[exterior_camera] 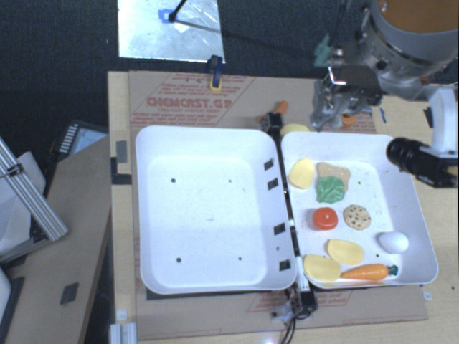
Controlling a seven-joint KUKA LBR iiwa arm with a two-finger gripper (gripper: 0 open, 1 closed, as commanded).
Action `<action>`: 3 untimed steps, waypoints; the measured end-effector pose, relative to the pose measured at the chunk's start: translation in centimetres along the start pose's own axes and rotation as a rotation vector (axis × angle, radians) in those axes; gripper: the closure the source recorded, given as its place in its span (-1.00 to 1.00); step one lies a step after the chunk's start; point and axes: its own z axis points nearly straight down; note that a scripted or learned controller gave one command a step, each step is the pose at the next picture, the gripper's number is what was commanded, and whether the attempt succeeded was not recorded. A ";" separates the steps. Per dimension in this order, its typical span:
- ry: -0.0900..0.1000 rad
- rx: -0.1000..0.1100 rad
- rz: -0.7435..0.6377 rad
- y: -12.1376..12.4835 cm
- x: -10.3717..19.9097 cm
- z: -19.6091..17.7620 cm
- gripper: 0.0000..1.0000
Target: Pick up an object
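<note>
The pincer (336,113) hovers beyond the top edge of the right bin (412,192); its grip state cannot be determined. Bin contents, centre-right of frame:

- three yellow pieces
- one tomato (325,218)
- one cookie
- one egg
- one carrot (367,271)
- one green piece
- one toast slice

All are probably light, rigid toys. Grasp the tomato across its middle.

- 2 white bins (204,149)
- Red tomato (325,218), right bin's centre
- Green leaf (330,189) above the tomato
- Speckled tan cookie (356,216) right of it
- Orange carrot (367,271), green-tipped, below
- White egg (392,242)
- 4 yellow pieces (302,173)
</note>
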 end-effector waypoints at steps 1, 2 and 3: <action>0.003 0.000 -0.019 -0.2 10.7 0.1 1.00; 0.002 0.000 -0.010 -0.1 10.7 0.0 1.00; -0.001 0.000 0.003 0.0 1.3 0.0 1.00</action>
